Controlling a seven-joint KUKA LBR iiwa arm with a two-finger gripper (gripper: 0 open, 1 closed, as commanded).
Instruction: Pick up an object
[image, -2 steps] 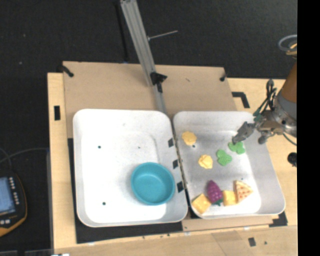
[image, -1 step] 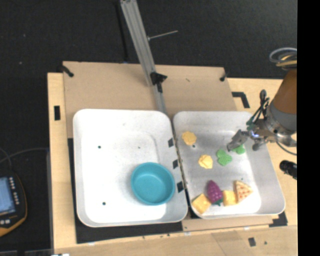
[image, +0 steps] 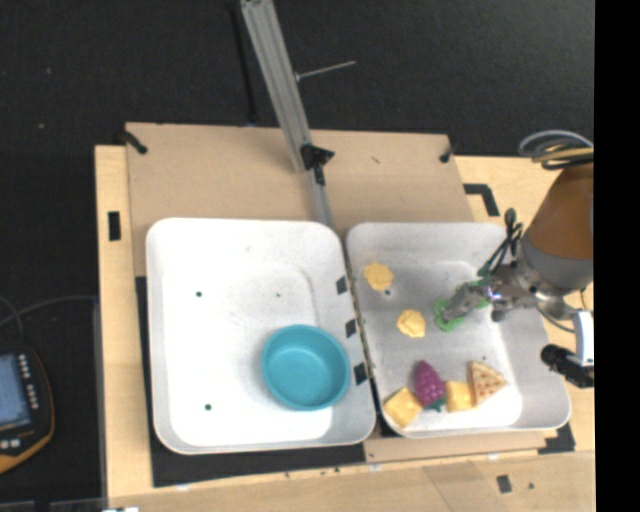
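Note:
My gripper (image: 455, 306) reaches in from the right and is low over the middle of the right bin (image: 440, 245). A small green object (image: 448, 321) lies right at its tip, touching or nearly touching it. A yellow toy piece (image: 411, 323) lies just left of the gripper, and another yellow piece (image: 377, 276) lies farther up-left. Along the bin's near side sit purple grapes (image: 428, 384), a yellow block (image: 402, 407), a smaller yellow piece (image: 458, 396) and a pizza slice (image: 486, 381).
The left bin (image: 200, 270) holds a blue bowl (image: 305, 366) near its front right. A metal pole (image: 285, 95) slants down to the bins' shared back edge. The arm's orange band (image: 565, 215) hangs over the right bin's right rim.

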